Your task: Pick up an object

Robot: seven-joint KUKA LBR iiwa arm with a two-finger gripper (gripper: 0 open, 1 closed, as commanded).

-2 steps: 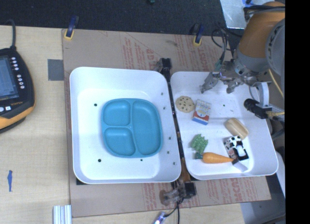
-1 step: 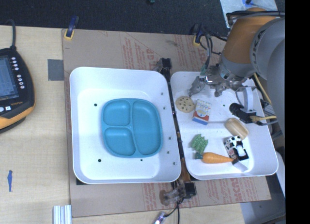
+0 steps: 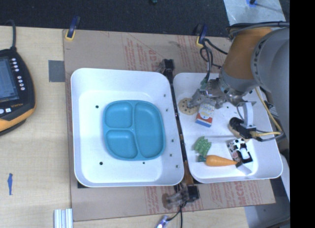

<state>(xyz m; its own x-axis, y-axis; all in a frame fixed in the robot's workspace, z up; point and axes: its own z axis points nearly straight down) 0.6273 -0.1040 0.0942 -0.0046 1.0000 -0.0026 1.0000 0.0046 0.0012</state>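
Your gripper (image 3: pixel 205 103) sits low in the right bin (image 3: pixel 268 170), directly over the small white-and-blue carton (image 3: pixel 204 117). Whether the jaws are apart or together you cannot tell; the wrist hardware hides them. Nothing is visibly held.

Candidates lie close: the carton just below the gripper, a round tan disc (image 3: pixel 185 106) just beside it toward the bin wall, a green broccoli piece (image 3: pixel 202 146) and a carrot (image 3: pixel 219 161) nearer the front, a black-and-white item (image 3: pixel 240 150) beside the carrot.

Risks, as you'd judge them: the carton may tip or slide out if caught off-centre; the disc lies flat and near the wall, leaving little room.

Left bin (image 3: pixel 81 123) holds a blue divided plate (image 3: pixel 133 128). Both bins rest on cardboard (image 3: pixel 123 49) clamped to a wooden bench (image 3: pixel 29 163). A teach pendant (image 3: pixel 12 89) lies at the far left; dark floor behind.
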